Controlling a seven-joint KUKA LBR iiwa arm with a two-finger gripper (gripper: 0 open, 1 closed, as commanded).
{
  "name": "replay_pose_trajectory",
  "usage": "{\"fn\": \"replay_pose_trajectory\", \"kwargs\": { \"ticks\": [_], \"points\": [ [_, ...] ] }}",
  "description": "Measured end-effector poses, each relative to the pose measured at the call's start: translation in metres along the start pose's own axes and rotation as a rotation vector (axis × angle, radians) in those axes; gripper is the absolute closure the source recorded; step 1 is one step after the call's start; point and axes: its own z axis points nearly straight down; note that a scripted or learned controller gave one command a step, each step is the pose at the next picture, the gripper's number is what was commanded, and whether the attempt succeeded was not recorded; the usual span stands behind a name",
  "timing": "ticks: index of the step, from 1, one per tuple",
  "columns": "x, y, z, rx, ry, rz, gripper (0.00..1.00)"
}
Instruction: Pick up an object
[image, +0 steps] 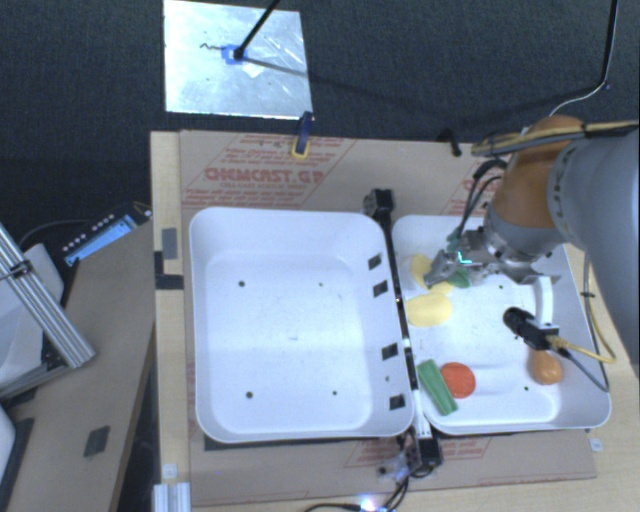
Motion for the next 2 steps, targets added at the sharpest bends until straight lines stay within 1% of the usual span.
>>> {"fn": "replay_pose_trajectory", "kwargs": {
  "ticks": [1,2],
  "points": [
    [0.001,0.041,0.023,0.003,0.0,0.003,0.0],
    [0.001,0.041,0.01,0.001,-0.002,0.001,1.0]
  ]
}}
